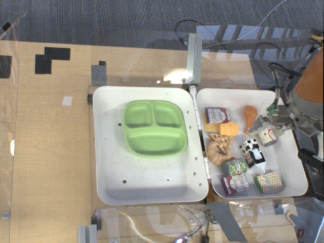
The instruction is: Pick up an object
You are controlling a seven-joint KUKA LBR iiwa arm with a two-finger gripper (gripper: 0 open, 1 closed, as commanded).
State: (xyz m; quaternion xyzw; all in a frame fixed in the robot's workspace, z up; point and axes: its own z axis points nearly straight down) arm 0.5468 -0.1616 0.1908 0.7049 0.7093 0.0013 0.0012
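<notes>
While no single item is singled out by the task, the candidates all lie in the right bin [291, 151], where the gripper [267, 127] hangs low over a small white cup-like piece [267, 135] near the bin's right side; whether that piece sits between its fingers, or how the claw is set, cannot be told from this slant. Just left of it lies an orange drumstick-shaped toy [250, 117], and below it a black-and-white spotted figure [249, 147] beside a small dark block [257, 158]. Further left sit a maroon-labelled packet [217, 116], a yellow waffle-like wedge [227, 129] and a tan pretzel-shaped piece [219, 150]. Toward the near edge are a green-topped tub [236, 167], a maroon and green pouch [235, 185] and a patterned green box [269, 181]. That makes ten loose things, one of each kind; their labels are too small to read. The grey arm [310, 97] with its orange band comes in from the right above the bin's rim. In the left bin [109, 151] rests one green divided plate [154, 127] with three compartments. Both white bins stand side by side on a pale wooden bench [45, 146], which carries black tape marks [50, 58] at its far left and grey metal brackets [194, 59] between and around the bins. Beyond the bench runs dark grey carpet [101, 9], crossed by thin cables [273, 11].
</notes>
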